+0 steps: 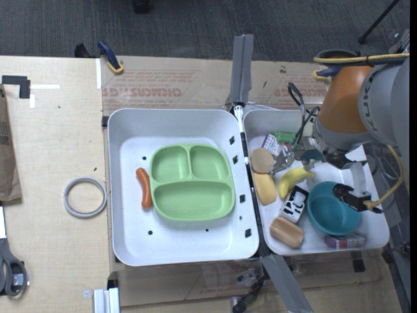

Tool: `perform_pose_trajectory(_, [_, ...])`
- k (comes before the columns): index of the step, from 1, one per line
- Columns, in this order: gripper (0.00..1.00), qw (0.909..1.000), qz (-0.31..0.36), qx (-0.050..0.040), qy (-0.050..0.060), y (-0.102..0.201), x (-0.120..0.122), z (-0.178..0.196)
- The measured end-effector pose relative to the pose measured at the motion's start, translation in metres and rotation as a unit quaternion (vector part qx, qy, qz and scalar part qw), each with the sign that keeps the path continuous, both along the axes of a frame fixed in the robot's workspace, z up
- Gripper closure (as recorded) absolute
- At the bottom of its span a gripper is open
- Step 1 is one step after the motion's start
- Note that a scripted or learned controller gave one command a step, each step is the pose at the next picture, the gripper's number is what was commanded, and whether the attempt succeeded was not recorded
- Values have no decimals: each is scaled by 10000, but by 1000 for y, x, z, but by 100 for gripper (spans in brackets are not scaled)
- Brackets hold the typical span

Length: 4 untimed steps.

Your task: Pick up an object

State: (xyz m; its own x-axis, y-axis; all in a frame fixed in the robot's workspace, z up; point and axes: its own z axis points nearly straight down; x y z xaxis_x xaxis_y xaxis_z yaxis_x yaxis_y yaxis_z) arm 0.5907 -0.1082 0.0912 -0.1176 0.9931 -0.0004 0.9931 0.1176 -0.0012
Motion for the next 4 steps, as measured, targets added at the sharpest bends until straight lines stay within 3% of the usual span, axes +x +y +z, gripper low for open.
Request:
perform_pose_trajectory(1, [0, 9999, 108, -1, -1, -3, 68, 1])
perform_pose_trajectory(2, [0, 9902, 1394, -9, -16, 3, 69, 78])
perform_pose_trajectory(3, [0, 9938, 1107, -10, -22, -2, 44, 2])
perform_pose_trajectory(4, [100, 9940, 1092, -13, -25, -3, 44, 12])
